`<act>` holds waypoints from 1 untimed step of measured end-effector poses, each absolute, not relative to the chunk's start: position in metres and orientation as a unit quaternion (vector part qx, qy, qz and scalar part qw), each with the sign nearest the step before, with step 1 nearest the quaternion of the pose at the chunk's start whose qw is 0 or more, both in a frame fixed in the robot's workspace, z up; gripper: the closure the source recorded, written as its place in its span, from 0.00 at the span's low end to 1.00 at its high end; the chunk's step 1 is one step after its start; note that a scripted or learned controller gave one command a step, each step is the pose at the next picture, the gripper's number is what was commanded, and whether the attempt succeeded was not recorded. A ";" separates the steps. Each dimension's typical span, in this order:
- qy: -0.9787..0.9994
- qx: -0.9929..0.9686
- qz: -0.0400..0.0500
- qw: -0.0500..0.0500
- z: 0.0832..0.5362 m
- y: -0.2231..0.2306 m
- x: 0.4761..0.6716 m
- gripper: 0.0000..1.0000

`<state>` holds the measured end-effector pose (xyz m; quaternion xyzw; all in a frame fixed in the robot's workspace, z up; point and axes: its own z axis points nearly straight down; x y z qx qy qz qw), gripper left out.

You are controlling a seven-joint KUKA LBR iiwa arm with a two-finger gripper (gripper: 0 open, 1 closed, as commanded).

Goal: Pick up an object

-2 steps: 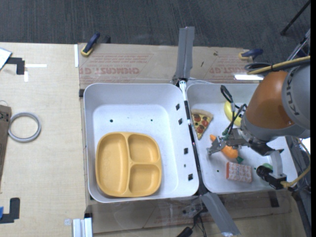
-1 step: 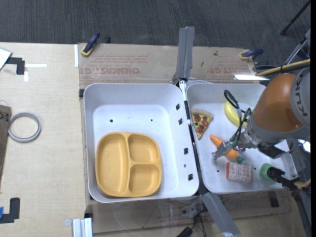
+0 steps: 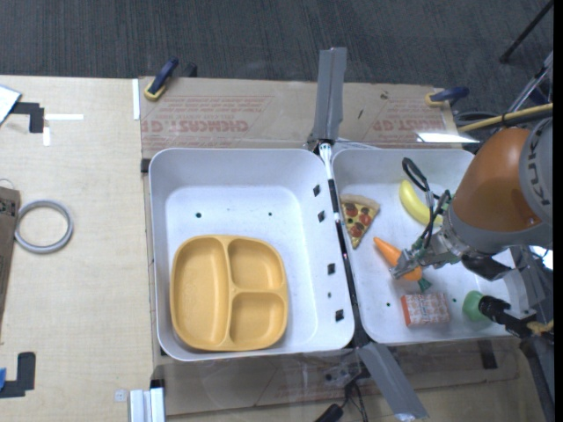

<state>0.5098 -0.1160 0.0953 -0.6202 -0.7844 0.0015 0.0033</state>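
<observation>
Carrot (image 3: 387,251) in the right bin (image 3: 374,319): the grasp is under way.
Gripper (image 3: 412,265) sits at its right end, grip impossible to tell; next, lift.

Jaws (image 3: 410,265) at carrot (image 3: 389,253), right bin (image 3: 378,323)

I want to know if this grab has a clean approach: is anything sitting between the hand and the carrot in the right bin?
Nothing visible does. The hand is already down at the carrot, at its right end. The pizza slice, banana and red packet lie apart from it, off to the sides.
</observation>
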 end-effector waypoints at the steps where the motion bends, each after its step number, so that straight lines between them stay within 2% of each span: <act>1: -0.808 -0.589 0.001 0.001 0.189 -0.087 0.596 1.00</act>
